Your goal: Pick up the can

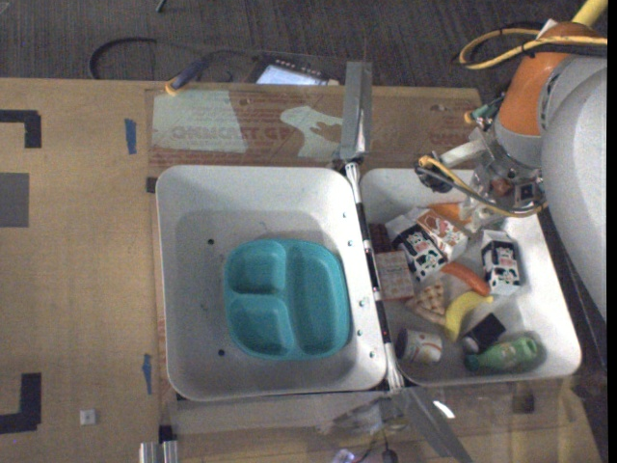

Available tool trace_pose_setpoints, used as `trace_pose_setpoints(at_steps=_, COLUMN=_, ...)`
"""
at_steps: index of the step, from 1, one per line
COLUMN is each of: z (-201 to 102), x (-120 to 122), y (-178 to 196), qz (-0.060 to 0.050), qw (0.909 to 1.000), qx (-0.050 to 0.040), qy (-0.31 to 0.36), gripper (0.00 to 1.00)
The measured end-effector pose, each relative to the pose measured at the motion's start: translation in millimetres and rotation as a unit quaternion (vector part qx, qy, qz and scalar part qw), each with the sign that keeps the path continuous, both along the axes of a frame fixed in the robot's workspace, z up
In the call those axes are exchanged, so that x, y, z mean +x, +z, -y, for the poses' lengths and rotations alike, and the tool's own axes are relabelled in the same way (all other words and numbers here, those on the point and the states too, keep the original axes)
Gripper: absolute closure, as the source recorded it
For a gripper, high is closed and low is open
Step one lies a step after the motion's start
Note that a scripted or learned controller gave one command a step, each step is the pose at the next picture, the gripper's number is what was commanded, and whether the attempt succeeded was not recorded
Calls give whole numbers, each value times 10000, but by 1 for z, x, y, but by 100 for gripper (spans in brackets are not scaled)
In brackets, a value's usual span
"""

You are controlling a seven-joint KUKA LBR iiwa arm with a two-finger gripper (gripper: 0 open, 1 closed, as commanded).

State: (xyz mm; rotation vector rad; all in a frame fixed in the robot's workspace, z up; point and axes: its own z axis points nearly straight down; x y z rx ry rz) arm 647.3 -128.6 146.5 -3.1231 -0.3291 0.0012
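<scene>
Across the bench sat two white bins; in the view's right-hand bin [548, 292] we saw the can [420, 346] lying on its side near the lower left corner, well down-left of the gripper [494, 187], whose open-or-closed state we could not tell.

Robotics lab, by the look: plywood counter [77, 287] marked with black and blue tape [130, 135], two white bins [183, 201] bracketed side by side, loose cables [125, 51] on grey carpet [405, 8], industrial arm [569, 133] reaching in.
</scene>
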Motion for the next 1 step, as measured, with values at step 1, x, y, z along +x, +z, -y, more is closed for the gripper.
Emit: trace_pose_setpoints(at_steps=1, z=40, x=-1, y=116, qz=0, qw=9994, qx=-2, qy=340, gripper=100)
